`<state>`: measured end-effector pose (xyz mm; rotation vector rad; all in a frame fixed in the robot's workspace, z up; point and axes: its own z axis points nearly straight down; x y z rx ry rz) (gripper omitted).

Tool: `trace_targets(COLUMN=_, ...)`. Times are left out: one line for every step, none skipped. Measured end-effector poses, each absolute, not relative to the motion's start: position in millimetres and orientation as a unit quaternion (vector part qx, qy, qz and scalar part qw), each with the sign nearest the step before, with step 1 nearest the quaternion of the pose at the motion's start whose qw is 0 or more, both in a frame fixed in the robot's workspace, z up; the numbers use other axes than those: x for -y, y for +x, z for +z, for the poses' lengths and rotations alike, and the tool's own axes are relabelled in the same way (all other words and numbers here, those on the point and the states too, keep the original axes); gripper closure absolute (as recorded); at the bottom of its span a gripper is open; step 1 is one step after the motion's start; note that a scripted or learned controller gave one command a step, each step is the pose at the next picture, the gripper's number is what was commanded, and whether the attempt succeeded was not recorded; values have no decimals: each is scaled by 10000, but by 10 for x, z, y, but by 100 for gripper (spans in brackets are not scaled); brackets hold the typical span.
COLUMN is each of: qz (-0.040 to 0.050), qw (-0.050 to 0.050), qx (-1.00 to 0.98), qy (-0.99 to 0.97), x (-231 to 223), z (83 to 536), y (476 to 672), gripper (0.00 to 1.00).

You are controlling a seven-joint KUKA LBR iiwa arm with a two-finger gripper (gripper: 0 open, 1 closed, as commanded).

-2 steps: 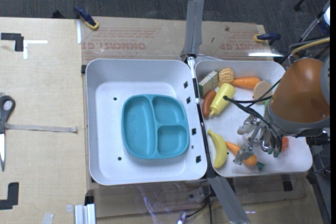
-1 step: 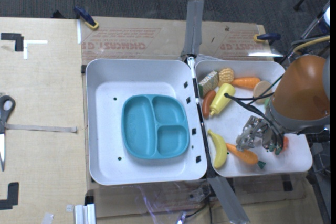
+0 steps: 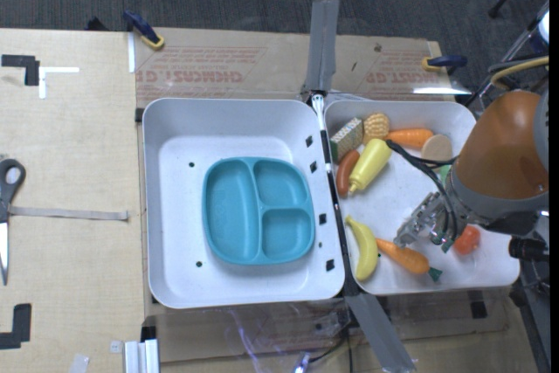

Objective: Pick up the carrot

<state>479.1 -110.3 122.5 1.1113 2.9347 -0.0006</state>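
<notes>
- 2 shallow white bins sit side by side on the worktop (image 3: 70, 153): the left bin (image 3: 166, 188) carries a teal divided plate (image 3: 259, 210) with 3 compartments, and the right bin (image 3: 489, 271) carries the toy food.
- Camera view, near edge of the right bin: 1 carrot (image 3: 409, 258) lies flat on the bin floor, thick end toward the banana (image 3: 363, 247), green tip pointing toward the bin's right side. Carrot and banana lie just beside each other.
- The jaws (image 3: 428, 224) hang directly over that carrot, just above its middle. I cannot tell whether they are spread or closed; the metal parts blur together. Nothing shows between them, and the carrot rests on the bin floor.
- The arm (image 3: 507, 153) comes in from the right, its orange band covering the bin's right part.
- A small red piece (image 3: 467, 240), perhaps a tomato, sits just right of the jaws.
- Far end of the bin: a second carrot (image 3: 410, 136) lies across the back, next to a corn cob (image 3: 376, 126) and a small boxed item (image 3: 346, 134).
- A yellow bottle (image 3: 368, 163) leans against a red sausage-like piece (image 3: 348, 169) near the divider between the bins.
- A pale round item (image 3: 437, 148) sits close by the far carrot, partly under the arm.
- Out on the worktop, scissors (image 3: 7, 188) lie at the left edge, well apart from both bins.
</notes>
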Motion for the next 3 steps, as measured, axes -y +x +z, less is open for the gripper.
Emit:
trace_targets(qz=-2, qw=17, qx=-9351, qy=3543, x=1102, z=1225, y=4791, gripper=0)
trace_targets(qz=1, qw=0, qx=-9053, qy=4248, x=963, z=920, y=4782, gripper=0)
trace_targets(qz=2, qw=19, qx=-9057, qy=4239, x=967, z=1014, y=4801, gripper=100)
